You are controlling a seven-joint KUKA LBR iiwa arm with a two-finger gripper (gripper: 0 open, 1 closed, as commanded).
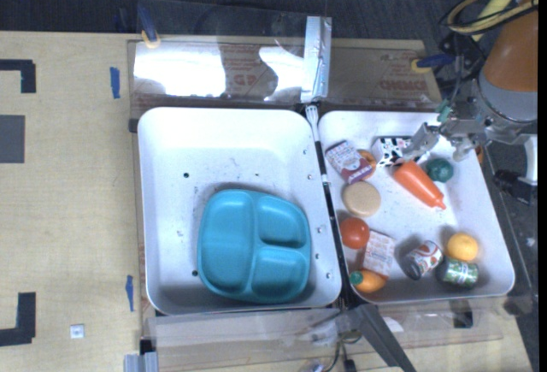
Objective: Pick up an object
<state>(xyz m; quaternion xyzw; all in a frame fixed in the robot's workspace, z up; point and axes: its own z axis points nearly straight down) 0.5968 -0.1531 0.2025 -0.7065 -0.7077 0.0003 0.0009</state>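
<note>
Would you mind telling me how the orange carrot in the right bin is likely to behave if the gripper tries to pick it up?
The carrot looks like smooth moulded plastic, so probably stiff and light. Its tapered shape suggests fingers could slide toward the thin tip. Lying flat on the right bin, it may roll in an arc if nudged.

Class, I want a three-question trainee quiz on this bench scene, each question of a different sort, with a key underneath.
1. True or false: the blue divided tray lies in the right bin.
2. Which lies nearest the gripper? A) green can B) toy carrot C) tomato
3. Fill in: the yellow fruit sits just above the green ____.

Key: 1 false, it lies in the left bin; 2 B; 3 can.
</note>
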